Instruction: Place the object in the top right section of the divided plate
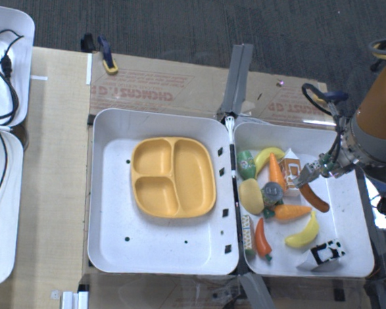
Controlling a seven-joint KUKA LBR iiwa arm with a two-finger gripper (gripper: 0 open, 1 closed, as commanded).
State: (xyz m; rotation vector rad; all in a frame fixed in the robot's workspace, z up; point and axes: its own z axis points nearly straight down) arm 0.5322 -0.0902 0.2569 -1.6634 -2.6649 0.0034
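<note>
Divided plate beside mirrored "CHEMCO'S" cardboard

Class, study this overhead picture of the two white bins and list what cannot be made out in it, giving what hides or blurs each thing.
1. Gripper in the camera view: too small and blurred against the toy food to tell its state or whether it holds anything.
2. Small grey round object in the right white bin: too small to identify.
3. Grey and orange arm: cut off by the right edge.
4. Yellow divided plastic plate: fully visible, nothing in its sections.
</note>
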